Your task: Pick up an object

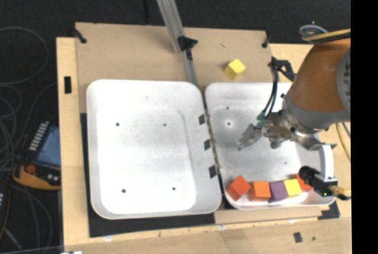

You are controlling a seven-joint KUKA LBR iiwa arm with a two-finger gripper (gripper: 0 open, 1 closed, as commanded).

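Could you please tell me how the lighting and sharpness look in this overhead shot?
Camera view: even, soft light, with the white bins bright and nearly washed out; a faint shadow lies under the pincer; the arm looks soft, slightly blurred; the blocks stay crisp enough to tell colours apart.
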